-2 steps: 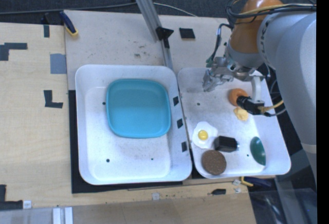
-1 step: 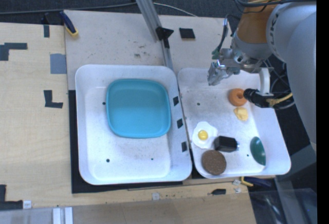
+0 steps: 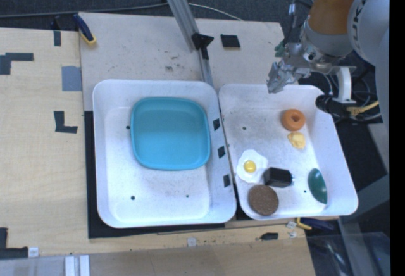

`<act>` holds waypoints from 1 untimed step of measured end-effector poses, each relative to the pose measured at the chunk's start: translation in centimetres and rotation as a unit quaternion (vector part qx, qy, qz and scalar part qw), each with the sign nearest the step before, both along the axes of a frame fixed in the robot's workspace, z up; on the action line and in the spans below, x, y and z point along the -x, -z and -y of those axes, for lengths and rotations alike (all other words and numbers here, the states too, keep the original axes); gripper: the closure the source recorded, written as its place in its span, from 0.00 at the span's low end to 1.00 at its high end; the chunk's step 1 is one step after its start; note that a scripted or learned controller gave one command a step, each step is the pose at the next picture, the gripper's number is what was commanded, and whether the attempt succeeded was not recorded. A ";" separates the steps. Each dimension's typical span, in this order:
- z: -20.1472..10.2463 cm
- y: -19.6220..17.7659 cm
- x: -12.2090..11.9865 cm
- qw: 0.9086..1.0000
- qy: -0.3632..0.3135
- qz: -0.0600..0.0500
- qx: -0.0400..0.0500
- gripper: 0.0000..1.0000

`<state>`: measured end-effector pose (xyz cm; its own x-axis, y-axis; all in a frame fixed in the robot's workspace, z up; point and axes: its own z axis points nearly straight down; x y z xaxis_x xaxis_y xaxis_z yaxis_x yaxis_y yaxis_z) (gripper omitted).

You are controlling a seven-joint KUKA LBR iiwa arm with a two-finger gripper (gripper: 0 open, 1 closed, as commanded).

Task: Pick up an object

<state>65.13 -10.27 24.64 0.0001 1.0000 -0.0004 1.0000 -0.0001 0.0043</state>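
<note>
My gripper point(image 3: 276, 83) hangs over the far edge of the right bin point(image 3: 253, 100), with nothing seen between its fingers. Below it in that bin lie an orange doughnut point(image 3: 293, 119), a small yellow piece point(image 3: 297, 139), a fried egg point(image 3: 251, 166), a black block point(image 3: 277, 176), a brown round patty point(image 3: 262, 200) and a dark green leaf-shaped piece point(image 3: 317, 185). The doughnut is the nearest thing, a short way to the gripper's front right.
The left bin point(image 3: 111, 161) holds a square blue plate point(image 3: 170, 133). A slanted metal rail point(image 3: 183, 9) runs down to the gap between the bins. Cables point(image 3: 345, 107) hang beside the right bin's far right corner.
</note>
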 end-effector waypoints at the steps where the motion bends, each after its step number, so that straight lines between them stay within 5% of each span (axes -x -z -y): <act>1: -4.8 0.9 1.2 1.000 -0.002 -0.003 -0.001 1.00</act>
